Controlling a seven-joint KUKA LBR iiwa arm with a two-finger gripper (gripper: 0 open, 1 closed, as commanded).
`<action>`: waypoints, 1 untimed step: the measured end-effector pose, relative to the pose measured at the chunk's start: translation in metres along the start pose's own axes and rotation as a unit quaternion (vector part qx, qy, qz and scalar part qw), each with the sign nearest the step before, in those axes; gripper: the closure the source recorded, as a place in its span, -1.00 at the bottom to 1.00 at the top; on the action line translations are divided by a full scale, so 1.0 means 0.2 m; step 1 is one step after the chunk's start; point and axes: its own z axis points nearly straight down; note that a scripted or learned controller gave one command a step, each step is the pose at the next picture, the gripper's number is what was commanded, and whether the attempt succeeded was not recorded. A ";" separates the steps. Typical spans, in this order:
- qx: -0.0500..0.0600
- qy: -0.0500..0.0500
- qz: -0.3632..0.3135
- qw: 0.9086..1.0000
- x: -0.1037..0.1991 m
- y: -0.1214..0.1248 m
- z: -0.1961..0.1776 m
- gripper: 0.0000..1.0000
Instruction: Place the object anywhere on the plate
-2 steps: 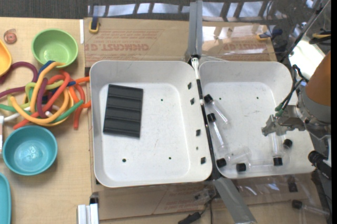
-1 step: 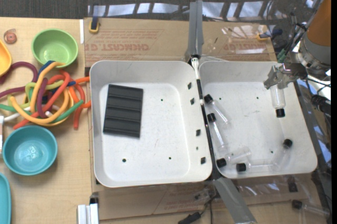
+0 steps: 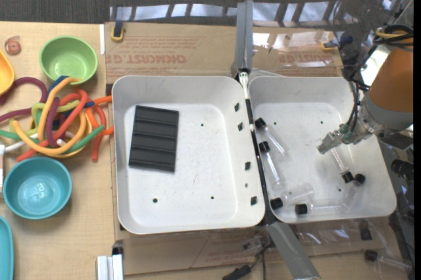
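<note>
Cardboard sheets [image 3: 177, 48] line the bench under two shallow white bins. In the left bin [image 3: 120, 140], a black ribbed slab [image 3: 154, 139] lies flat near the left wall with bare floor around it. In the right bin [image 3: 309, 93], several clear plastic tubes with black caps are scattered. One tube [image 3: 272, 142] lies near the divider, and another [image 3: 309, 196] lies along the front edge. A third tube [image 3: 343, 163] lies just below the gripper [image 3: 337, 139]. The gripper hangs low over the right half of that bin, below the arm's orange band [image 3: 395, 85]. Whether it is wide, narrow or holding anything cannot be told from this angle. On a wooden table [image 3: 66, 233] to the left sit a green bowl [image 3: 68, 59], a blue bowl [image 3: 37, 186] and a tangle of coloured cords [image 3: 59, 117].
</note>
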 end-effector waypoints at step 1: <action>-0.001 -0.002 0.104 0.995 -0.38 0.42 -0.29 1.00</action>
